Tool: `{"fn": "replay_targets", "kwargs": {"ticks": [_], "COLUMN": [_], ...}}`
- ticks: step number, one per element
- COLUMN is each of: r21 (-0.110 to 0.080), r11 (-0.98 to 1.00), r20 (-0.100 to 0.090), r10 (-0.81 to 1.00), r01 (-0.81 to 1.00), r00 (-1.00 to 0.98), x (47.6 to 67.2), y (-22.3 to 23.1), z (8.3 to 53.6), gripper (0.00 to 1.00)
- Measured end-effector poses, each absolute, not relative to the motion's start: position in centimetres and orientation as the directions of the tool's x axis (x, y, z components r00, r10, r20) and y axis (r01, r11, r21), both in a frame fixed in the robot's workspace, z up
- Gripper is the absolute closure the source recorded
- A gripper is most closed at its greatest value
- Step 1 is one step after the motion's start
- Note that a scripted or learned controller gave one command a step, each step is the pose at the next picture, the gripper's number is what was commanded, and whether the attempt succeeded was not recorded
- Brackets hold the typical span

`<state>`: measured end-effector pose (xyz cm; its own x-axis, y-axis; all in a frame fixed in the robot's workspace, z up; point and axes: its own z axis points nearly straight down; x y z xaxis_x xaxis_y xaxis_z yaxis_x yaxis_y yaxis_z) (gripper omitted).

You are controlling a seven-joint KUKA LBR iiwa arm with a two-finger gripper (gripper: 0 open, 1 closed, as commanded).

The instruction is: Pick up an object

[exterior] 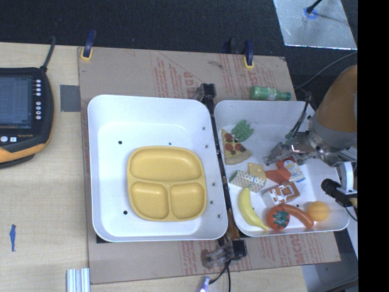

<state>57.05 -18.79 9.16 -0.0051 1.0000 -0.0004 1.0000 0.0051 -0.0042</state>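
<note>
Left bin (103,163): yellow tray (166,182).
Right bin (267,109): pizza slice (233,146), banana (246,207), red block (278,174).
Claw (284,154): low over the bin; grip cannot be told.
Bearing: red block just below-left of claw.

Left bin (103,163): shallow white plastic, holding a yellow three-compartment plastic tray (166,182) near its middle.
Right bin (267,111): shallow white plastic, crowded with toy food.
Toy food: a pizza slice (233,146), a green leafy piece (242,129), a yellow banana (248,208), a red tomato (278,218), an orange fruit (316,211).
Gripper (287,152): low over the right bin's upper middle, just above a red block (279,174).
Desk (36,224): a black-and-orange control pendant (23,117) lies at the left.
Green bottle (270,93): on its side beyond the right bin.
</note>
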Motion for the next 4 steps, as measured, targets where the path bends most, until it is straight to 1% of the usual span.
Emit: {"fn": "replay_targets", "kwargs": {"ticks": [1, 2, 3, 4], "r21": [-0.002, -0.004, -0.005, -0.001], "r11": [0.004, 0.005, 0.008, 0.005], "r20": [0.000, 0.000, -0.002, 0.001], "r10": [1.000, 1.000, 1.000, 1.000], "r01": [1.000, 1.000, 1.000, 1.000], "r00": [-0.004, -0.005, -0.008, -0.005], "x": [61.2, 53.8, 53.8, 56.7], "y": [-17.8, -18.8, -18.9, -11.7], "z": [9.2, 9.1, 10.2, 22.4], "gripper": [0.00, 0.00, 1.00, 1.00]}}
